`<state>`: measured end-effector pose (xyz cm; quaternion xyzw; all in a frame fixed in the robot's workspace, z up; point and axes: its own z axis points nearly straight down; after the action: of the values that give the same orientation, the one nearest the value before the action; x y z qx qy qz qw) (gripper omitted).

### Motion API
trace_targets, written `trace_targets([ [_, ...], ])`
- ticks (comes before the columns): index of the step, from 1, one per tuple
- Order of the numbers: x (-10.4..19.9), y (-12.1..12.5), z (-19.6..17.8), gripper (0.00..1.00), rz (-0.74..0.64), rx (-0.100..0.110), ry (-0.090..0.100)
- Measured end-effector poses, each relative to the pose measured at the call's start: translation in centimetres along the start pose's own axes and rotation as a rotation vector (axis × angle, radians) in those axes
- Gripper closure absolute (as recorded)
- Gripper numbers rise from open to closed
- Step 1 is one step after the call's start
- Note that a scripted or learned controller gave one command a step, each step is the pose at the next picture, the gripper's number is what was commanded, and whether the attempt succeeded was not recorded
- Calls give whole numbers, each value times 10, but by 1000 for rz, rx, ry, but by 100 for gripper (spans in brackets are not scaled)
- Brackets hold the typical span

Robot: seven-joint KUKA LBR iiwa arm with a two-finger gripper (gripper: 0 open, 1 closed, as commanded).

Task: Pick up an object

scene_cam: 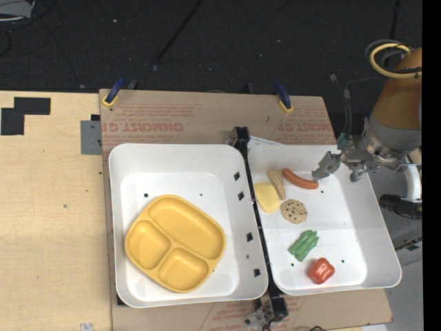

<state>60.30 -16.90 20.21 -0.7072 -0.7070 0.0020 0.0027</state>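
The tool [340, 164] hangs over the right bin's [375, 205] far edge, fingers spread and holding nothing, just beside the hot dog [300, 179]; bare floor lies toward the near-right corner.

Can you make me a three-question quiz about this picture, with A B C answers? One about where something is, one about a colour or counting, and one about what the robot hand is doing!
1. Where is the yellow divided plate?
A. in the left bin
B. in the right bin
C. on the cardboard

2. How many sections does the plate have?
A. two
B. three
C. five

3. What is the gripper doing?
A. squeezing the cookie
B. lifting the plate
C. hanging over the right bin with nothing between its fingers

Answers:
1 A, the plate lies inside the left bin.
2 B, one large section and two smaller ones show.
3 C, it sits above the right bin, just right of the hot dog, apart from the cookie, green vegetable and red pepper.
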Motion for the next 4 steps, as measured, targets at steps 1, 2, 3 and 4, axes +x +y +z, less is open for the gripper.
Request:
trace_targets([
  [1, 0, 1, -3, 0, -1, -6, -1],
  [2, -1, 11, 50, 0, -1, -2, 0],
  [3, 1, 3, 96, 0, -1, -2, 0],
  [4, 1, 4, 112, 0, -1, -11, -2],
])
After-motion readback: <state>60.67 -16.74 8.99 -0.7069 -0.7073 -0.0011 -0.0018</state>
